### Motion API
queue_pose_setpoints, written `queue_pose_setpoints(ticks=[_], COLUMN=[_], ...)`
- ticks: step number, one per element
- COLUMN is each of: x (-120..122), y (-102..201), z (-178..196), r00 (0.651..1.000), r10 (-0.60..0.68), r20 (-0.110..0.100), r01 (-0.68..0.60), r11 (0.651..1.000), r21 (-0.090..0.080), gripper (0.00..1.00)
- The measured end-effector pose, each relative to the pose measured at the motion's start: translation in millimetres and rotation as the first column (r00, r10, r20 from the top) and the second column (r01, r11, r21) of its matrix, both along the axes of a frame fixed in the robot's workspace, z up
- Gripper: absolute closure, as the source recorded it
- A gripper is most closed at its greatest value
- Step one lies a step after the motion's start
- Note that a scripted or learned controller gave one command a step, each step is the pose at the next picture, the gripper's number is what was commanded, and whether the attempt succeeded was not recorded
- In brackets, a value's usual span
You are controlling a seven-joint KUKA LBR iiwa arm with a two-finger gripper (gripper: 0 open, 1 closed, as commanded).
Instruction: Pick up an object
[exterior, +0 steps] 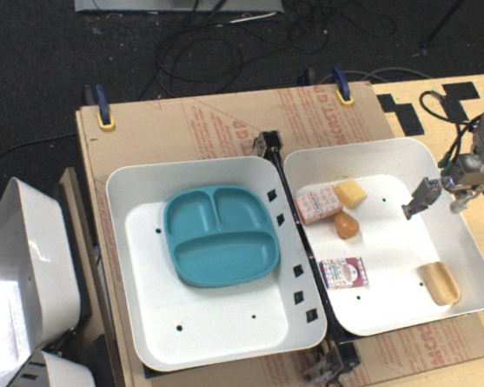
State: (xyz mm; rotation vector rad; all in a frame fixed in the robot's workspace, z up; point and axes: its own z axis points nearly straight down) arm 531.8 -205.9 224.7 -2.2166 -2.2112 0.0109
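1. Now the gripper [424,198] hangs over the right bin [454,206]; I cannot tell how its fingers stand.
2. Nearest lies the orange ball [346,225]; descend straight above it, then close.

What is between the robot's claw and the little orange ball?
Just bare white floor of the right bin. In the camera view, nothing sits between the gripper and the orange ball.

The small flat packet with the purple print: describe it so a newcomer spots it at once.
Find the right-hand white bin, beside the one holding the teal divided plate. Along its left wall, nearer the front edge, lies the flat packet. Unlike the orange ball and yellow block above it, it is flat, white and purple-printed.
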Motion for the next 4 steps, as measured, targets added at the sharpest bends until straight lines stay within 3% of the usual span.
queue_pose_setpoints(ticks=[1,4], x=[3,-6], y=[0,20], z=[7,-135], r00=[1.0,1.0], r10=[0.004,0.002], r20=[0.012,0.009], r01=[-0.003,-0.002], r11=[1.0,1.0], r21=[-0.003,-0.002], gripper=[0.0,0.0])
